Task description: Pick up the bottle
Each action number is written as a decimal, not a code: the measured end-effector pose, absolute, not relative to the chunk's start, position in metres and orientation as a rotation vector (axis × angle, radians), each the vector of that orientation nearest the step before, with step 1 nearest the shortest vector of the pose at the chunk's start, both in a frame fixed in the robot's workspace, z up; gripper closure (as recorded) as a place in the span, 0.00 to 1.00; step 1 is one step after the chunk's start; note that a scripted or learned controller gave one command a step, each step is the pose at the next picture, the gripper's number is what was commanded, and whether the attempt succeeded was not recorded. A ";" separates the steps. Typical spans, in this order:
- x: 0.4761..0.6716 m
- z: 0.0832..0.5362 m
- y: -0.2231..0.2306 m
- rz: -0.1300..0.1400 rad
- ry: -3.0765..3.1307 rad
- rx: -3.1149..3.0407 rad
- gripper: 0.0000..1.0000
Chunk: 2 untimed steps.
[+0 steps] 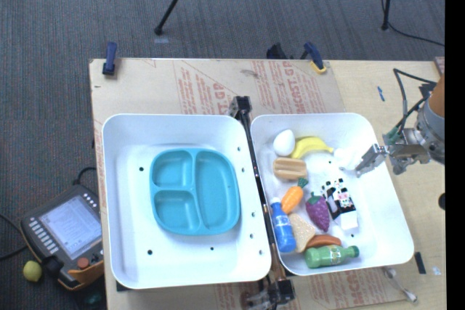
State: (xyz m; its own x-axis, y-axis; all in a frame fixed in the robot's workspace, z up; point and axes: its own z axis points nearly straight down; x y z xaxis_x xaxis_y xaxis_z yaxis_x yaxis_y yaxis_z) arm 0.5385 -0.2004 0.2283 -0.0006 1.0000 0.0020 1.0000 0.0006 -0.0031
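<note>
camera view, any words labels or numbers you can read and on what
Red printing on the brown cardboard sheet under the two white bins: seen upside down and too blurred to quote.
Label on the green plastic bottle: too small to read.
Label on the blue-capped bottle: too small to read.
Black-and-white carton: pattern, no legible text.
Grey handheld pendant screen: blurred.

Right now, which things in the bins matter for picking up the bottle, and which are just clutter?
For the job:
green bottle, lying near the right bin's front wall
blue-capped bottle, by the left wall
gripper, over the right bin

Lying about:
egg
banana
carrot
grapes
blue divided plate
</note>
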 end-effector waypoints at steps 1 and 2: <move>0.539 0.238 -0.200 0.001 -2.221 -2.214 1.00; 0.476 0.305 -0.213 0.000 -2.134 -2.305 1.00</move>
